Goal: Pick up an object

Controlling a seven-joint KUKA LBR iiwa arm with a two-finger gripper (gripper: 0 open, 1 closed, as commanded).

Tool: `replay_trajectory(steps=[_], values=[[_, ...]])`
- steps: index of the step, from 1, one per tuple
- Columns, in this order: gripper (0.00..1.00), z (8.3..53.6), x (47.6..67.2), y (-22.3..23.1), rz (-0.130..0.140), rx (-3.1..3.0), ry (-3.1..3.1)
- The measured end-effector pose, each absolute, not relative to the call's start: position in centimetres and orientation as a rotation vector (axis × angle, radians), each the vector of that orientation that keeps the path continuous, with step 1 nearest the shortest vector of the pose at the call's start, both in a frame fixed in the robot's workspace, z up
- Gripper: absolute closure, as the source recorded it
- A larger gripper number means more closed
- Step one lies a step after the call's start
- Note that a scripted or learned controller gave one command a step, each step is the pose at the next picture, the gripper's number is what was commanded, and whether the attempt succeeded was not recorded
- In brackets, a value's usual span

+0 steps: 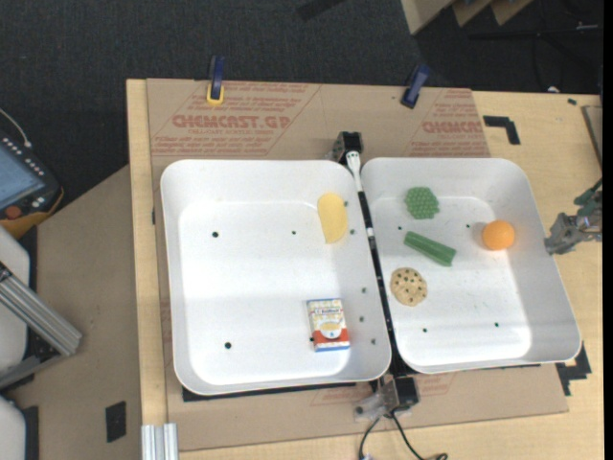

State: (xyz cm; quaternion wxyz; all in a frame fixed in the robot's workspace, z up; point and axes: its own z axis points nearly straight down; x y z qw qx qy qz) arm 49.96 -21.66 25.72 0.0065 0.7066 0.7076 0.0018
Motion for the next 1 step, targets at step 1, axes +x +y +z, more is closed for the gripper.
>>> replay_trajectory(steps=[1], values=[[1.00,26.76,50.04,-21.67,0.007,2.207,2.212]])
